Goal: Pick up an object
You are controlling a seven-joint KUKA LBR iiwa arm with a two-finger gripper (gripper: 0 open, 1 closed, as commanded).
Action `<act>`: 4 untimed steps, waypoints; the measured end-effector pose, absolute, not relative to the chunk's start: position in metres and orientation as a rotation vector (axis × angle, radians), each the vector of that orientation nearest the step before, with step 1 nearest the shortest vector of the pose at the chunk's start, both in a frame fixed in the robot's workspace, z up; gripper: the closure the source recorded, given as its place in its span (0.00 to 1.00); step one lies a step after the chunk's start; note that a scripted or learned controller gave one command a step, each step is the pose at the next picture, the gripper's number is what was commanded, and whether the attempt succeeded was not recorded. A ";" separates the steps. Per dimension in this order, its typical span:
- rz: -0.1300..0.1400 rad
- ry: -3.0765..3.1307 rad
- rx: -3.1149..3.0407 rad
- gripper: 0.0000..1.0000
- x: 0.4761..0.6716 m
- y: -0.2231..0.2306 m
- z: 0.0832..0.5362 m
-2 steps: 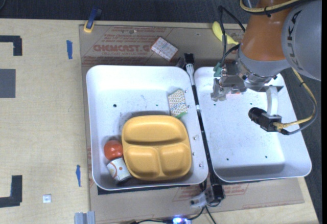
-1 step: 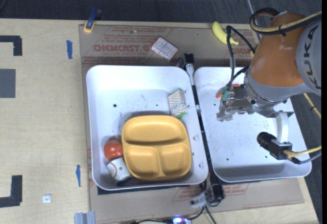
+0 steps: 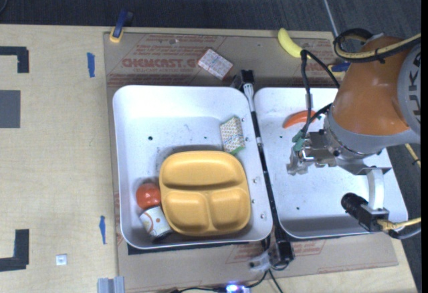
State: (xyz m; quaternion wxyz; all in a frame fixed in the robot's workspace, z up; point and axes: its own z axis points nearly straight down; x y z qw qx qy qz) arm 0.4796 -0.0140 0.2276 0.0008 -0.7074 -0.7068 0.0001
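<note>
Camera view | gripper [image 3: 298,159] over right bin [image 3: 294,215], grip state unclear | orange object [image 3: 294,119] long axis tilted up-right

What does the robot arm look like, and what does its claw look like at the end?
The arm has a broad orange band above the wrist and grey sections around it, one marked with dark letters at the right edge. Black and yellow cables loop over its top. The claw is a small grey metal assembly with a bit of green, hanging above the right bin.
</note>
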 end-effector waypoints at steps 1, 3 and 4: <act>0.000 -2.220 -2.221 0.00 0.480 -0.014 0.228; 0.000 -2.220 -2.221 0.00 0.480 -0.014 0.228; 0.000 -2.220 -2.221 0.00 0.480 -0.014 0.228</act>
